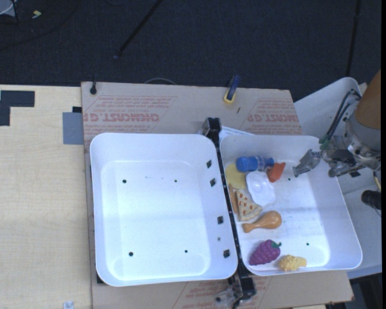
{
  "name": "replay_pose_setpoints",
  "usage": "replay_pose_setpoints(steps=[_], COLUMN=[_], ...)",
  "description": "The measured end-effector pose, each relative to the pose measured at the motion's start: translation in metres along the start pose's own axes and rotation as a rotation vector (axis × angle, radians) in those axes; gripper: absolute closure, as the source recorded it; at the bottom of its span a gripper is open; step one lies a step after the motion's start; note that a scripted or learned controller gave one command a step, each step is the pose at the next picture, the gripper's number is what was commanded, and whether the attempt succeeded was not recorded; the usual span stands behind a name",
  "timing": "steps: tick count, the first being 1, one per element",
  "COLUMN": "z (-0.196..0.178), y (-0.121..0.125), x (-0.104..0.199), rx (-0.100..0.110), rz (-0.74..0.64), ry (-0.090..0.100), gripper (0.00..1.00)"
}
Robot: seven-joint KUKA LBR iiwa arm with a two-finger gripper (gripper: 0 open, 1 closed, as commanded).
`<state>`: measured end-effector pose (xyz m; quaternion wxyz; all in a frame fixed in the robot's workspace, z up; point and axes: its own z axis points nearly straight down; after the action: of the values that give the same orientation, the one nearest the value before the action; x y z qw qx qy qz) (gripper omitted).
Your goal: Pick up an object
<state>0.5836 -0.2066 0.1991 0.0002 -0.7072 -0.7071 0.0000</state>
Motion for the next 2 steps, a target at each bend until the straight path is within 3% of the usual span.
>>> replay_pose_setpoints(steps=[1, 2], z=[0.118, 0.112], y=[0.059, 0.060], x=[0.029, 0.050], rx=[0.013, 0.003], rz=[-0.005, -0.001], ry=[0.003, 0.001], gripper=[0.00, 0.00])
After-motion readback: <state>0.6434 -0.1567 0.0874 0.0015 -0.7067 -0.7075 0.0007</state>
